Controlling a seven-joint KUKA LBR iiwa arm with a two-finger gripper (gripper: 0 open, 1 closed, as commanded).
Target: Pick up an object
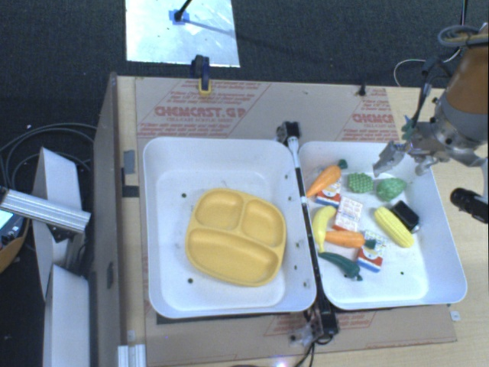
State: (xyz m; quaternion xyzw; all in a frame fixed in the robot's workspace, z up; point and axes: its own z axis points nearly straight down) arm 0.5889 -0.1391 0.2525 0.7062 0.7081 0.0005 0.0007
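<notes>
Two white bins point(164, 228), one yellow tray point(235, 235), two carrots point(325, 180).

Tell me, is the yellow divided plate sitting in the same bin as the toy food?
No, the yellow divided plate lies alone in the left bin, while the toy food, such as the corn, is in the right bin.

I have the arm point(467, 90) reaching in from the right side of the right bin point(439, 281), its orange band sitting above the grey wrist. The gripper point(403, 159) hangs over that bin's far right corner, tilted down and leftward (its two fingers point(386, 159) look spread apart, with nothing that I can see between them).
</notes>
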